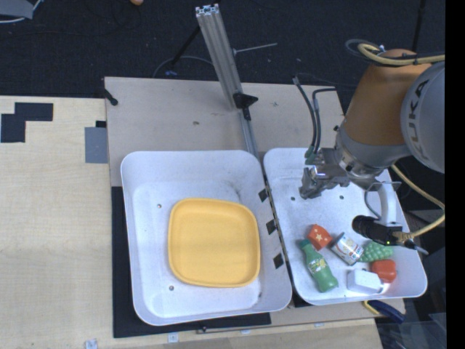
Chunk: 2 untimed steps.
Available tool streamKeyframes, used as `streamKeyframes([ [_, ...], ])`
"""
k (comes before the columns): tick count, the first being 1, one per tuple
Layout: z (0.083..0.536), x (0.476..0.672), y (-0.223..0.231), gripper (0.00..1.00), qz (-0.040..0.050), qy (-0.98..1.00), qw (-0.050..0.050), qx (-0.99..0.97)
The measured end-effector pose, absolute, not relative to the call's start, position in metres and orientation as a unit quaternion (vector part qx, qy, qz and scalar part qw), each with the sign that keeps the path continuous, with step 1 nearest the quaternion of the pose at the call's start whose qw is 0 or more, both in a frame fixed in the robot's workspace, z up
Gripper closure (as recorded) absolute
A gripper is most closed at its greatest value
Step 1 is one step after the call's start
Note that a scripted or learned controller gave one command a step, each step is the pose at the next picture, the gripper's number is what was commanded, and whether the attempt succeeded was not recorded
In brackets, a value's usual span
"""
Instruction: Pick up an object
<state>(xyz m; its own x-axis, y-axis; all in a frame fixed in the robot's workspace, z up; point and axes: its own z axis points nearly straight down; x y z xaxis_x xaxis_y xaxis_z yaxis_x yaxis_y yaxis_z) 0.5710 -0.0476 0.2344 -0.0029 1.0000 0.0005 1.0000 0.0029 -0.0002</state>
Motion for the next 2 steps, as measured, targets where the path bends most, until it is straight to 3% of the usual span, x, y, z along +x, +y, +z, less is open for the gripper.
streamKeyframes([
  [1, 0.237, 0.568, -0.003, 1.00, -0.0002, -0.708, 0.000, -0.706],
  [2, 0.226, 0.552, 0.052, 1.00, 0.0003, -0.709, 0.001, -0.706],
])
